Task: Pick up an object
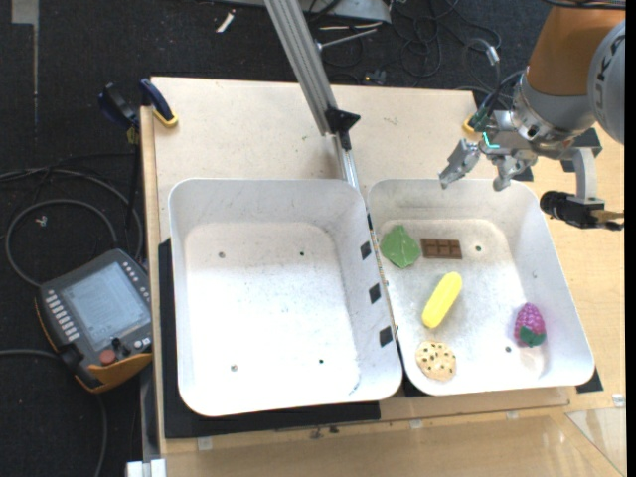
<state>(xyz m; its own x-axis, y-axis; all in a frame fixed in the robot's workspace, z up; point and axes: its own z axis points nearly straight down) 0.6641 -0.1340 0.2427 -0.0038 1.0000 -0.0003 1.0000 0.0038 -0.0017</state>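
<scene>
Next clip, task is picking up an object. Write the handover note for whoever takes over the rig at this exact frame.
Gripper: open, holding nothing, hovering over the far rim of the right bin.
In the right bin: green leaf-like piece, brown chocolate bar, yellow banana-like piece, cookie, purple grape bunch.
Done: nothing picked yet.
Left: descend onto one item, close, lift. The chocolate bar and green piece lie nearest the gripper.
</scene>
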